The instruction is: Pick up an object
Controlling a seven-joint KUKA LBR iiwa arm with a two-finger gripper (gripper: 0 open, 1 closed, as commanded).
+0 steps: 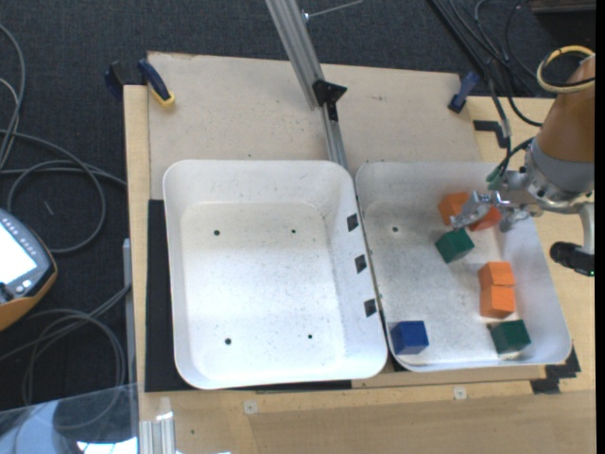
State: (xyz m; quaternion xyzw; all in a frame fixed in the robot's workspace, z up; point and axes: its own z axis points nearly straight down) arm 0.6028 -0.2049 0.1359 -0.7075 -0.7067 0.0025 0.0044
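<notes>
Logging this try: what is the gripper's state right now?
Gripper: cannot be told; it sits over the orange block in the right bin.

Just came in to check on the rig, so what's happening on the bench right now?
The grey-and-orange arm reaches in from the right, its gripper low over the right bin, at an orange block near the bin's far side. A green block lies just beside it. Other blocks in that bin: an orange one, a green one and a blue one. Whether anything is gripped can't be told.

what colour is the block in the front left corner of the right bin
Blue, clearest in the camera view.
</notes>
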